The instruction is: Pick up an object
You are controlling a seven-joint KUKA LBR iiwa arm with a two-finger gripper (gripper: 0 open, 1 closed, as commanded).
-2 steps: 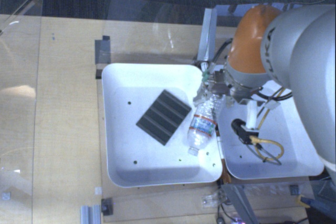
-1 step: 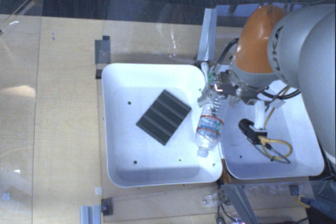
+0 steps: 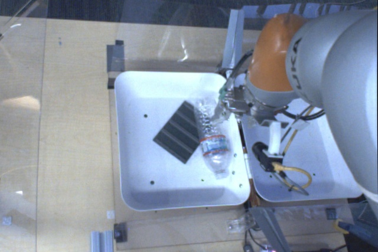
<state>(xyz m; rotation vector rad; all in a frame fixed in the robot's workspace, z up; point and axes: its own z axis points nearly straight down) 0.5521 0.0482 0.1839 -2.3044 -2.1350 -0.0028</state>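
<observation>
end effector (image 3: 226,104) at the right edge of the left bin (image 3: 136,186), over a crushed clear bottle (image 3: 212,144) beside a dark ribbed panel (image 3: 178,133); its grip cannot be told.

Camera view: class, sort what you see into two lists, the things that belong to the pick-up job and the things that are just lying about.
Belongs to the job:
- gripper, over the left bin
- crumpled clear bottle, right beside the gripper
- dark ribbed panel, another possible pick
- left bin, holding both

Just there:
- right bin
- wooden bench
</observation>
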